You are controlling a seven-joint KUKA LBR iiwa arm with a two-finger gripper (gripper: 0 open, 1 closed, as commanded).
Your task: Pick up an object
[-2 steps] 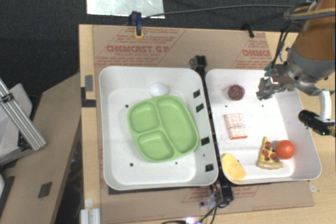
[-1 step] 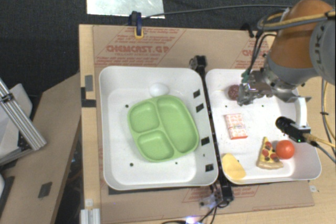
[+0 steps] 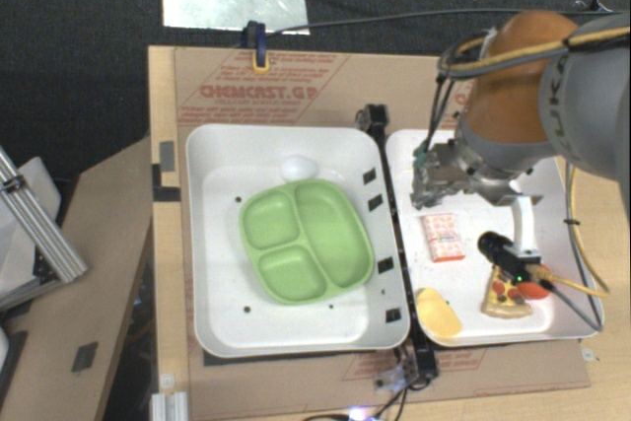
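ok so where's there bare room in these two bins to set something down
Left bin: bare white floor borders the green divided plate, widest along its left. Right bin is crowded: gripper over the top, packet, pizza toy, yellow piece.

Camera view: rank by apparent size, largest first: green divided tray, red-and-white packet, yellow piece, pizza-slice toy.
1. green divided tray, by far the largest.
2-4. red-and-white packet, yellow piece and pizza-slice toy look about alike; I would not rank them.

Left bin [image 3: 212, 212] holds divided plate [image 3: 306, 242], centre. Right bin [image 3: 567, 330]: packet [image 3: 443, 238] at 9 o'clock, pizza slice [image 3: 506, 296] at 5, chip [image 3: 438, 313] at 7.
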